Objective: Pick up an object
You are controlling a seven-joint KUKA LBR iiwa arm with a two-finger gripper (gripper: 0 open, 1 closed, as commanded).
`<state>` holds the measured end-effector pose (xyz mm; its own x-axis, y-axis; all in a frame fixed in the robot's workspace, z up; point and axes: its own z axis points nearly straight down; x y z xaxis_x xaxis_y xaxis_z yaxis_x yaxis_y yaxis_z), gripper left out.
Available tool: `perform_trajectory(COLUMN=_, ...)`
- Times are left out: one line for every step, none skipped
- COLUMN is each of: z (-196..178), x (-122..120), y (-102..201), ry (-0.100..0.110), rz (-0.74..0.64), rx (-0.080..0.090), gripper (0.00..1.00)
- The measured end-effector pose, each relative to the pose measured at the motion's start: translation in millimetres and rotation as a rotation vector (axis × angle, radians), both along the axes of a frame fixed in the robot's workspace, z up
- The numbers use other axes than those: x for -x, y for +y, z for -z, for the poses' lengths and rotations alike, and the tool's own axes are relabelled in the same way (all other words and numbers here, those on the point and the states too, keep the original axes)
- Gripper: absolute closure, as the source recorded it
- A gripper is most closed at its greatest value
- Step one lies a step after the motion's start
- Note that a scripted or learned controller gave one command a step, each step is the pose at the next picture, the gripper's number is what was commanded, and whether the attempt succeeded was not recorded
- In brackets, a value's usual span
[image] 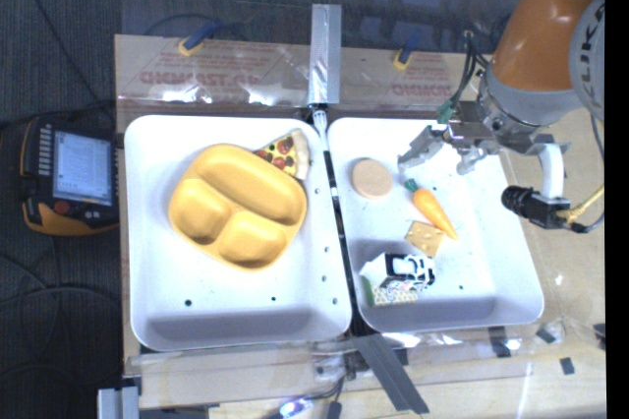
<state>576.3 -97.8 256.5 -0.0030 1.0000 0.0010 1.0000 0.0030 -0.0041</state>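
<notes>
My gripper (pixel 444 154) hangs over the back of the right bin (pixel 511 279), its two fingers spread apart and open with nothing between them. Just below it lies an orange carrot (pixel 432 210), pointing down to the right. A round tan disc (pixel 371 178) lies to the left of the gripper. Toward the front sit a small tan cracker (pixel 424 237) and a black-and-white item (pixel 402 273) with a green edge.
The left bin (pixel 157 299) holds a large yellow three-lobed dish (pixel 236 206) and a pizza slice (pixel 284 151) at its back right corner. A ridge (pixel 334 210) divides the bins. A handheld pendant (pixel 69 173) lies off the bench to the left.
</notes>
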Motion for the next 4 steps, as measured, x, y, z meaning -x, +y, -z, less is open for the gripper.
perform_trajectory(z=38, x=57, y=36, ry=0.001, rz=0.060, rx=0.001, gripper=0.00)
perform_trajectory(z=45, x=8, y=-27, ry=-0.001, rz=0.059, rx=0.002, gripper=0.00)
perform_trajectory(z=165, x=-35, y=-76, ry=-0.001, rz=0.069, rx=0.002, gripper=0.00)
perform_trajectory(z=156, x=-35, y=-75, ry=-0.001, rz=0.068, rx=0.001, gripper=1.00)
